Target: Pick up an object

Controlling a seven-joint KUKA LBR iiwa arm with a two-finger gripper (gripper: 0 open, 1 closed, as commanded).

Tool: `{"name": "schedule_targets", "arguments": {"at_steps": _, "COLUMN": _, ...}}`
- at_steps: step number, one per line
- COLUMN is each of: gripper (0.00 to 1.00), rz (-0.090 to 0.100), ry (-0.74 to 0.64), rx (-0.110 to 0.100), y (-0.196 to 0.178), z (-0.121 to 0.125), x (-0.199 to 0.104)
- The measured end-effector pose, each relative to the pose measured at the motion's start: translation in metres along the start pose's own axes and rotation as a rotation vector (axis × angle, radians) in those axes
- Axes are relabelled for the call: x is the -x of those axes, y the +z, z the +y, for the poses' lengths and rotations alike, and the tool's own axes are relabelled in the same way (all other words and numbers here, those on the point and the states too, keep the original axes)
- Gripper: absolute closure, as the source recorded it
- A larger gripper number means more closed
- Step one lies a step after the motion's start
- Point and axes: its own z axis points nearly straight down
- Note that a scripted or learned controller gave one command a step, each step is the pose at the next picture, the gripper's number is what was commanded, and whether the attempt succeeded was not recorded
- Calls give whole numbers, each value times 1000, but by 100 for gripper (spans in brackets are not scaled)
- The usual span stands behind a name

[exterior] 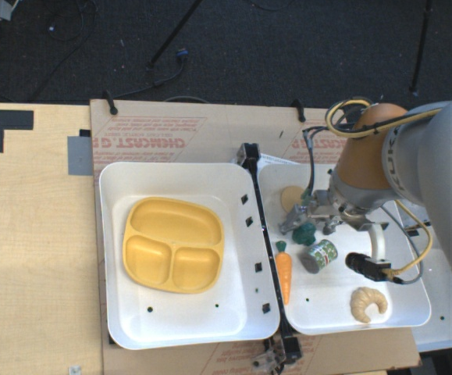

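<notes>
Approach step, nothing lifted yet: tool (pixel 307 219) low in right bin (pixel 413 307) over a small green object (pixel 304 232), near the can (pixel 319 255) and carrot (pixel 283 276), finger spread cannot be told; next needs a closing grasp, then lift.

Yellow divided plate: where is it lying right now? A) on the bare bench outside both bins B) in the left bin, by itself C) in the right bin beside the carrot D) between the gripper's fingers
B: the yellow divided plate lies flat on the floor of the left bin, while the carrot sits in the right bin.
</notes>
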Motion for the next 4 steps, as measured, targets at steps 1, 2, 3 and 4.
{"name": "schedule_targets", "arguments": {"at_steps": 1, "gripper": 100, "rz": 1, "ry": 2, "rx": -1, "y": -8, "z": 1, "x": 1}}
{"name": "schedule_targets", "arguments": {"at_steps": 2, "gripper": 100, "rz": -1, "ry": 4, "rx": 2, "y": -49, "z": -6, "x": 5}}
{"name": "schedule_targets", "arguments": {"at_steps": 3, "gripper": 100, "rz": -1, "ry": -1, "rx": 2, "y": -87, "z": -5, "x": 5}}
{"name": "schedule_targets", "arguments": {"at_steps": 4, "gripper": 100, "rz": -1, "ry": -2, "rx": 3, "y": -116, "z": -4, "x": 6}}
